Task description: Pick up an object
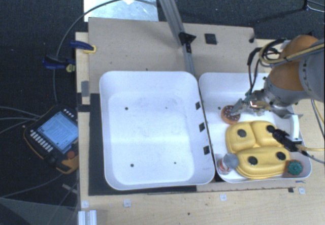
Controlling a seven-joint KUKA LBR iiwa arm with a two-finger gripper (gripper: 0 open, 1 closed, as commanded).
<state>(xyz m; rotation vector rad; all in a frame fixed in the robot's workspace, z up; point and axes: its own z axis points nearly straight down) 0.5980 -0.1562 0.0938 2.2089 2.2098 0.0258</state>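
From my console I see the arm (pixel 292 74) reaching in from the right over the right bin (pixel 213 84), its tool (pixel 246 105) hanging low just beside a small round brown object (pixel 230 113) on the bin floor; I cannot tell how the tool is set. Near it, toward the bin's front, lies a large yellow moulded piece (pixel 256 150), with a small grey object (pixel 227 161) at its left end and a green ball (pixel 294 167) at its right corner. The left bin (pixel 150 127) sits touching the right one on the bench (pixel 137 46).

The surface (pixel 137 46) carried two white bins: the left bin (pixel 117 87) at nine o'clock, the right bin (pixel 213 87) at three.
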